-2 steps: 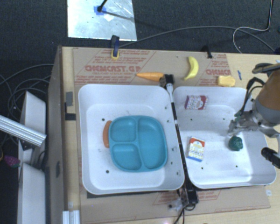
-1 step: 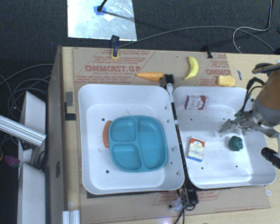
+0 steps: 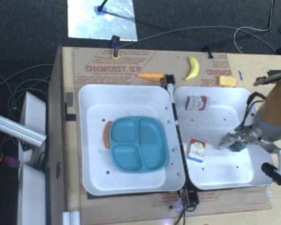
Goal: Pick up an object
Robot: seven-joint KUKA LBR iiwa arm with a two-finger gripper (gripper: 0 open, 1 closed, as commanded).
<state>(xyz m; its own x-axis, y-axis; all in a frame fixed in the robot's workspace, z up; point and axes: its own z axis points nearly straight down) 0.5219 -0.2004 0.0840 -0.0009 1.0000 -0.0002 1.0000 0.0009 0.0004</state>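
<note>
end effector (image 3: 233, 142) low in right bin (image 3: 215, 172), cannot tell if wide or narrow | small green thing (image 3: 237, 147) at its tip, right of snack card (image 3: 196, 149) | risk: thing slips or gets pushed away

Both bins, left (image 3: 91, 125) and right (image 3: 225, 170), are smooth white plastic with a dull sheen. The divided plate (image 3: 138, 143) is matt blue plastic. The board (image 3: 131, 67) beneath the bins looks like printed brown cardboard. A crinkled, shiny foil-like sheet (image 3: 101, 14) lies on dark, rough carpet (image 3: 23, 27) beyond the board's far edge. The banana (image 3: 193, 68) and carrot (image 3: 150, 77) near that edge look like smooth plastic. The arm (image 3: 275, 108) has a matt grey casing.
</note>
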